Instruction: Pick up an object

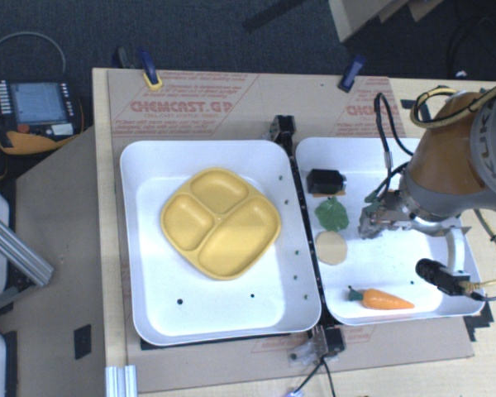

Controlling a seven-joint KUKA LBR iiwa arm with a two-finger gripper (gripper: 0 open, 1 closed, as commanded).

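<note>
Four small items lie in the right bin [446,308]; the pincer [374,222] hangs beside the green piece [332,214], grip state unclear.

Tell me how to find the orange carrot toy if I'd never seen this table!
Look at the right-hand shallow white bin, the one the grey arm reaches into. Go to its near edge, where the orange plastic carrot with a little green top lies on its side. It is the only orange, pointed thing; the green leafy toy and pale round disc sit further up.
</note>
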